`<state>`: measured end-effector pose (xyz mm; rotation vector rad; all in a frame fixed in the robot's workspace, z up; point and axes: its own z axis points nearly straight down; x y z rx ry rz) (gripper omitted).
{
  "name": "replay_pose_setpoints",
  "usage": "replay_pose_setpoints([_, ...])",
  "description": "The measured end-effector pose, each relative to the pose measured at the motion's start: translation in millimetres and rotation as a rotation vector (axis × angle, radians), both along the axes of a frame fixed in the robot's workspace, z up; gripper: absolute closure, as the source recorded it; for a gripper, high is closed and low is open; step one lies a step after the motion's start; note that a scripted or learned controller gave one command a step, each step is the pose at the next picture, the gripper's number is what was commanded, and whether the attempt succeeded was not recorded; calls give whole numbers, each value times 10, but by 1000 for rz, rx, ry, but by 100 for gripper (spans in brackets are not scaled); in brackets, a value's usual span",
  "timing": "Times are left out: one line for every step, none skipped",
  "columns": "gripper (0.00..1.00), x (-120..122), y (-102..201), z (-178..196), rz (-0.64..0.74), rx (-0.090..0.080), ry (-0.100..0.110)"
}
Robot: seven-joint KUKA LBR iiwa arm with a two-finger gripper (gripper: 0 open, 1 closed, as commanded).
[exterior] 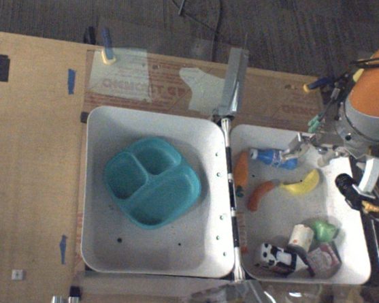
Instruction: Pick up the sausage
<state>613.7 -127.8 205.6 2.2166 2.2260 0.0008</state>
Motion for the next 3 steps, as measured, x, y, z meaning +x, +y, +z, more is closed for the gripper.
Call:
replay_pose_setpoints([0,-207,234,-1066,66,-2,-11])
replay_pose_setpoints([100,-227,208,-1005,59,-1,-6])
replay_pose_setpoints([100,-517,898,-207,349,-1,-3])
